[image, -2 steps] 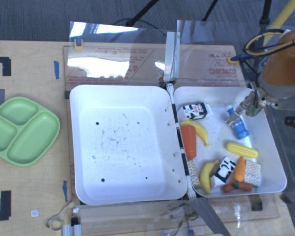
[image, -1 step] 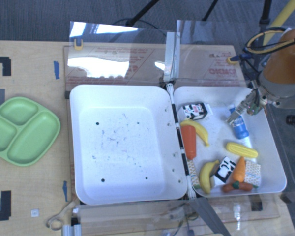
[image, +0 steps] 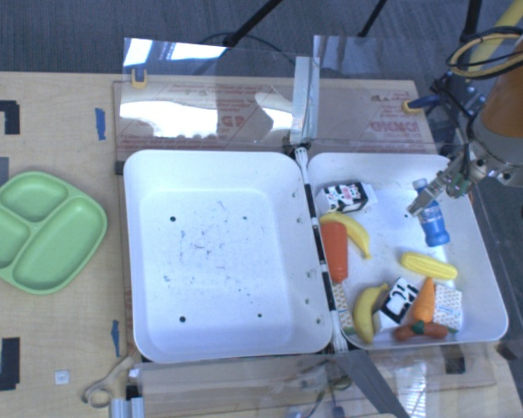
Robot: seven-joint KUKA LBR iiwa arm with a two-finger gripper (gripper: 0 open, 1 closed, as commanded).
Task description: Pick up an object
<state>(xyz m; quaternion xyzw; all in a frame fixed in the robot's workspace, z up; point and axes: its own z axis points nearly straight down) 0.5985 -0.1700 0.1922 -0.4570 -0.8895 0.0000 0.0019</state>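
We see the gripper (image: 421, 200) near the right bin's (image: 490, 273) far edge, above the blue bottle (image: 434, 228); its hold we cannot tell. The bottle may roll away.

Green divided plate (image: 40, 231), 3 compartments, lies on wood bench (image: 52, 338) at far left, well apart from bins. Blue tape strip (image: 99, 123) on bench above plate, another short blue strip (image: 115, 336) near left bin's lower left corner. Black L-shaped marks (image: 6, 116) at bench's left edge, top & bottom. Clear plastic panels (image: 211, 94) stand upright behind both bins w/ glare on them, yellow clip (image: 139, 78) at top left corner of left panel. Grey carpet (image: 70, 16) beyond bench; black tripod legs (image: 270, 7) cross it at top. Yellow & black cables (image: 484, 46) loop at upper right.
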